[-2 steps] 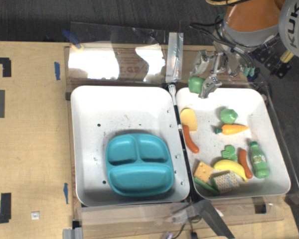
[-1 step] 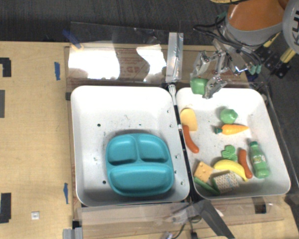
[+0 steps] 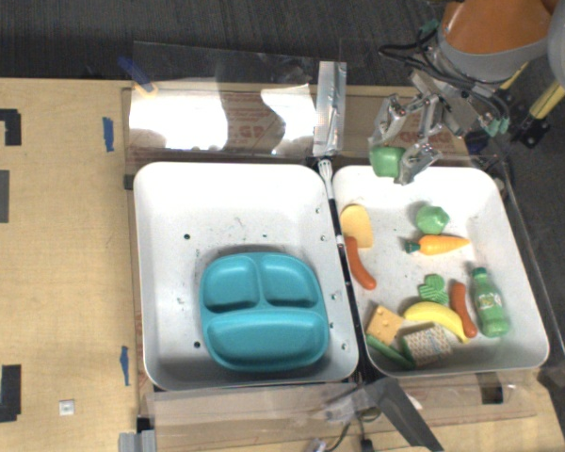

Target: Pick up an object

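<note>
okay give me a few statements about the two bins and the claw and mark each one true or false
1. The claw has a green block between its fingers. True.
2. The blue tray lies in the right bin. False: it lies in the left bin; the right bin holds the toy food.
3. The carrot lies in the right bin. True.
4. The green bottle stands upright on the blue tray. False: it lies on its side in the right bin, near that bin's right wall.
5. The banana lies in the right bin's near part. True.
</note>
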